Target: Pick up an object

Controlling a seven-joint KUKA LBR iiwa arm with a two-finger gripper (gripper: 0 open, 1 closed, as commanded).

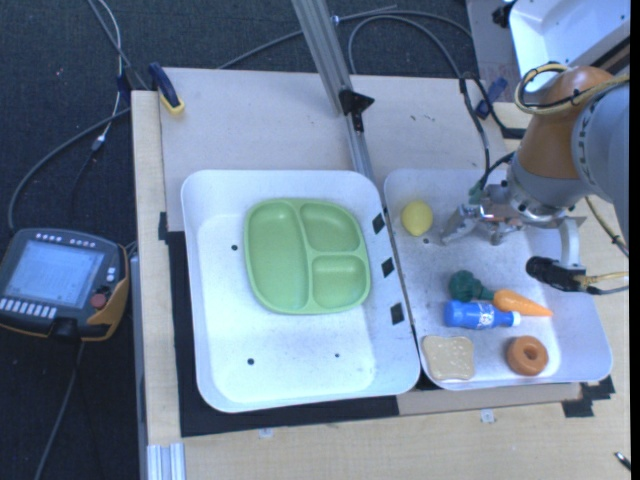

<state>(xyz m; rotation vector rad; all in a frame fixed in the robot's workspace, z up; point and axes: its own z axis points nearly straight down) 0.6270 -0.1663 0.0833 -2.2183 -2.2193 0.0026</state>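
The right bin (590,353) holds a yellow lemon (417,217) near its far left corner. A green broccoli piece (464,286), a blue bottle (478,315) and an orange carrot (522,303) lie close together in the bin's middle. A slice of toast (449,357) and a brown donut (526,354) sit by the front wall. My gripper (449,231) hangs low over the far part of this bin, just right of the lemon and behind the broccoli. Nothing shows in its grasp.
A green divided plate (305,255) lies in the left bin (215,368). A metal post (330,58) slants up from between the bins. A teach pendant (60,283) rests on the floor at left. Cables run behind the bench.
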